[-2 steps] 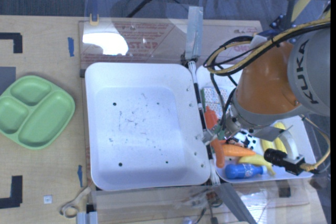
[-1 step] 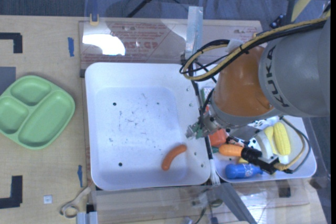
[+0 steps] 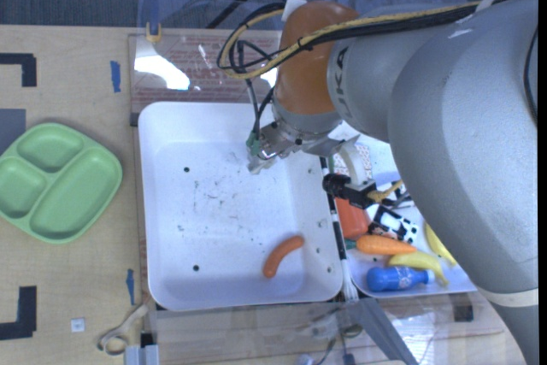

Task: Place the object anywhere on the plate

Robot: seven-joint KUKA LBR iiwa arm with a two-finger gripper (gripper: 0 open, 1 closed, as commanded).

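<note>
An orange sausage-shaped toy [image 3: 284, 256] lies on the floor of the left white bin [image 3: 171, 132], near its front right corner. A green divided plate [image 3: 56, 180] rests on the wooden bench to the left of that bin. My gripper [image 3: 261, 153] hangs over the back right part of the left bin, well behind the sausage and far to the right of the plate. I see nothing held at its tip. The grey arm with its orange band [image 3: 308, 55] reaches in from the right and covers much of the right bin.
The right bin [image 3: 367, 286] holds several toys: a carrot [image 3: 386, 244], a blue bottle [image 3: 395, 279], a banana [image 3: 434, 254] and a red block [image 3: 350, 216]. Cables loop around the wrist. Blue tape marks the wooden bench.
</note>
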